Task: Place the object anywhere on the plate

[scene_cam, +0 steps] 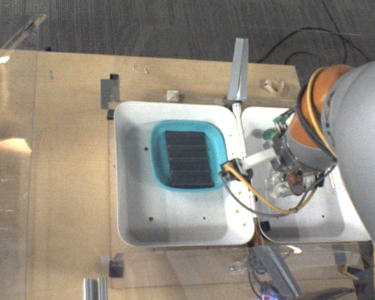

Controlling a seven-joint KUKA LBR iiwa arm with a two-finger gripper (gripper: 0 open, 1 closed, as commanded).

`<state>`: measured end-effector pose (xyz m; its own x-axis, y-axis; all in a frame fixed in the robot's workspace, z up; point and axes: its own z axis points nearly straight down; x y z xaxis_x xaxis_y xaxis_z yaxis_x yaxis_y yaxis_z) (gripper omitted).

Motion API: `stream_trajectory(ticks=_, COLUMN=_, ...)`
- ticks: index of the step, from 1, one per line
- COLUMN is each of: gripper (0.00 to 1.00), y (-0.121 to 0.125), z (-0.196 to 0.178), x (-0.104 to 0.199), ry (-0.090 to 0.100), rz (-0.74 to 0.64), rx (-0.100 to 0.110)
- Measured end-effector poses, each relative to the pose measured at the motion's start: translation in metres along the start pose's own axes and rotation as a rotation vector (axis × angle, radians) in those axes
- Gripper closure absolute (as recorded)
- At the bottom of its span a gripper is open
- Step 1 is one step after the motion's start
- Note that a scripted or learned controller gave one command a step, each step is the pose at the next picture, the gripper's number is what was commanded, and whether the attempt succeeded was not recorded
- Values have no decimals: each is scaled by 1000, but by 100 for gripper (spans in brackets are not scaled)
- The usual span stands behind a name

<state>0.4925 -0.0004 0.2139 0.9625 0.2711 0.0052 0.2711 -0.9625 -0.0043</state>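
arm (356, 136): reaching in from 3 o'clock, grey body with the orange band (315, 89) showing at the wrist, hanging over the right bin (312, 227).
gripper (286, 181): sitting low over the right bin, just right of the wall between the bins. Can't tell its state from here, wrist and cables are blocking it.
object: something small and translucent (277, 183) is lying under the gripper in the right bin, with a reddish-brown bit beside it. Too blurred to name. Can't tell if the tool is touching it.
plate (157, 149): teal, rounded-rectangle, sitting in the left bin (175, 230) toward 12 o'clock of that bin, well apart from the gripper.
on plate: a dark ribbed rectangular pad (189, 158) is covering most of the plate's middle.
cables (262, 205): yellow and black loop is hanging from the wrist, crossing the divider at about 6 o'clock of the gripper.
bins: two white shallow ones, sitting side by side, walls touching.
bench (50, 167): light wood, metal bar (239, 70) sticking out at 12 o'clock above the seam between the bins.
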Motion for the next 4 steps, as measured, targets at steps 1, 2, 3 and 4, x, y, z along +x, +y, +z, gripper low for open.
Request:
stream_trajectory(ticks=1, gripper=100, y=-4, z=31, x=68, ry=-5, rz=-273, rx=-3)
stream_trajectory(ticks=2, gripper=0, y=-4, z=30, x=68, ry=-5, rz=-274, rx=-3)
stream_trajectory(ticks=3, gripper=0, y=-70, z=-27, x=53, ry=-2, rz=-191, rx=-3)
stream_trajectory(ticks=4, gripper=0, y=-19, z=-101, x=56, ry=0, rz=71, rx=-5)
